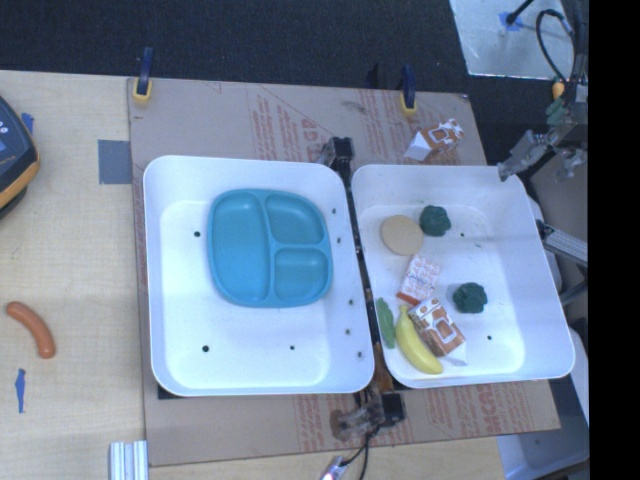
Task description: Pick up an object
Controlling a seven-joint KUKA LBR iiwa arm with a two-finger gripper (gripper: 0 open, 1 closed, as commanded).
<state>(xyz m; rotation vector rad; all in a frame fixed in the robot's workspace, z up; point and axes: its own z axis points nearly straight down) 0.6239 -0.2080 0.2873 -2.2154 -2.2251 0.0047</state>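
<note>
On the worktop (70, 268), two shallow white bins sit side by side on a sheet of brown cardboard (280, 128). Inside the left bin (180, 368) lies a blue divided plate (270, 247), flat and slightly toward the far side, its three compartments bare. The right bin (520, 258) holds the loose things: a tan round disc (402, 234) near the far left corner, a dark green lump (435, 220) just beside it, a second dark green lump (469, 296) nearer the middle, a small red-and-white packet (420, 278), a second printed packet (438, 326) touching a yellow banana (414, 342), and a thin green piece (386, 321) against the left wall. Another printed packet (437, 141) rests on the cardboard beyond the right bin. An orange sausage (32, 328) lies well apart at the left of the worktop, and a yellow-edged dark device (15, 153) is cut off by the left border. Grey metal parts (540, 148) show at the right border beyond the bin; what they are is hard to make out, and I cannot tell how the gripper stands.
</note>
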